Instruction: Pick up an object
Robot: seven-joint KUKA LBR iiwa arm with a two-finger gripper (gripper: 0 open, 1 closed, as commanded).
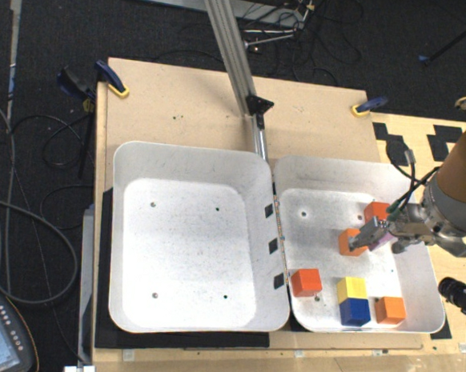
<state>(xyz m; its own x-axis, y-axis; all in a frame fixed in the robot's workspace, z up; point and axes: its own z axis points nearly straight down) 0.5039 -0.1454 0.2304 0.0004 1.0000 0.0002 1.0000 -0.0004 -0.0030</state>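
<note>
An orange block (pixel 350 243) sits in the middle of the right bin (pixel 328 198), right at the tip of the gripper (pixel 371 235). The gripper's fingers are down on or around it, but from this slanted view I cannot tell how far apart the jaws are or whether they actually have hold of the block. Just up and to the right, another orange block (pixel 376 210) peeks out from behind the gripper body. The arm (pixel 458 187) comes in from the right edge, with its orange band above the grey wrist.

Along the near edge of the same bin lie four more blocks: an orange one (pixel 306 281) at the left near the divide, a yellow block (pixel 351 288) touching a blue block (pixel 355 312) just below it, and a further orange block (pixel 389 310) at the right.

The left bin (pixel 189 238) lies beside the right one, both resting on a tan board (pixel 183 105) held by clamps (pixel 113 79) at its far corners
</note>
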